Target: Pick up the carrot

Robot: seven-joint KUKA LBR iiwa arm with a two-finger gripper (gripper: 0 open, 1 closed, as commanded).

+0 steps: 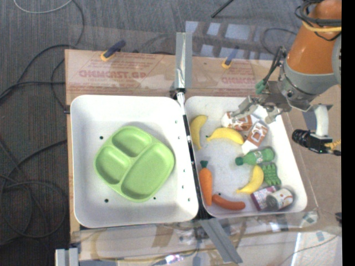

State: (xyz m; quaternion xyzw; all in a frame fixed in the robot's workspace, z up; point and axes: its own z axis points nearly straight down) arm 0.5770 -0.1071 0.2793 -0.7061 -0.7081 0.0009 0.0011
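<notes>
The carrot (206,184) is orange with a small green top. It lies lengthwise along the left wall of the right bin (292,154), near the front, with its green end pointing to the back. My gripper (256,107) hangs over the back right part of that bin, above some small cartons and well away from the carrot. Its fingers are spread open and hold nothing.
Around the carrot lie a red sausage (228,204), three bananas (198,129) (226,134) (252,180), a green bottle (255,157), a can (272,198) and small cartons (256,132). The left bin (83,115) holds a green divided plate (135,162).
</notes>
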